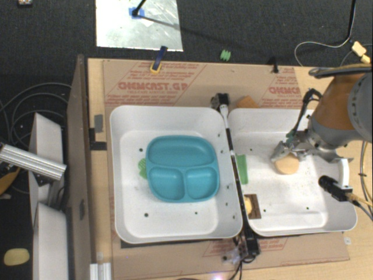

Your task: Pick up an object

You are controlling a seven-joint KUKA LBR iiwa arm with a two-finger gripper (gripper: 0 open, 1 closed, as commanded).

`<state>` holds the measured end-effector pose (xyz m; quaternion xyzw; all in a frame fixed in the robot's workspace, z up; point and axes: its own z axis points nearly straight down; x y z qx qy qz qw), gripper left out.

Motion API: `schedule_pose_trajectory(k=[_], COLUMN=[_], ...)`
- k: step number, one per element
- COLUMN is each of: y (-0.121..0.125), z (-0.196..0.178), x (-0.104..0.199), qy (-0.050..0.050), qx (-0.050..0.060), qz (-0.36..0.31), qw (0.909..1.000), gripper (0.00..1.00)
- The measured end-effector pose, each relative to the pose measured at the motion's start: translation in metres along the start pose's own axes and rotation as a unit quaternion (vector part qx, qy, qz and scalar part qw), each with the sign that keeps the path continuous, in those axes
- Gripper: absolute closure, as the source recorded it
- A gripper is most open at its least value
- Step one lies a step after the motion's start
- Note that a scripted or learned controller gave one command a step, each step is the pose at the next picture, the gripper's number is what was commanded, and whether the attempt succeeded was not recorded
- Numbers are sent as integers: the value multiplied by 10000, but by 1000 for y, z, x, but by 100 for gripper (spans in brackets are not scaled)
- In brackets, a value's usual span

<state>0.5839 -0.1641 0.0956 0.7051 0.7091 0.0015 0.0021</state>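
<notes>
A pale tan rounded object point(287, 166) lies in the middle of the right bin point(303, 214). My gripper point(285, 152) hangs right over its far edge, reaching in from the right, and hides part of its top. A green flat piece point(242, 170) rests against the right bin's left wall. A small brown and yellow item point(252, 206) sits near that bin's front left corner. In the left bin point(125, 174) a blue divided plate point(182, 167) lies flat, with a green thing point(141, 167) peeking out from under its left edge.
An orange-brown object point(247, 102) lies on the cardboard just behind the bins. The raised divider point(230, 156) between the two bins runs front to back. The arm's grey body point(344, 115) covers the right bin's far right corner.
</notes>
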Motion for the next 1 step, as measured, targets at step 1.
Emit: schedule_pose_trajectory(k=[1], y=[33], z=[11], x=[66], qy=[15], qx=[2], qz=[-28], qw=[10000], gripper=[100])
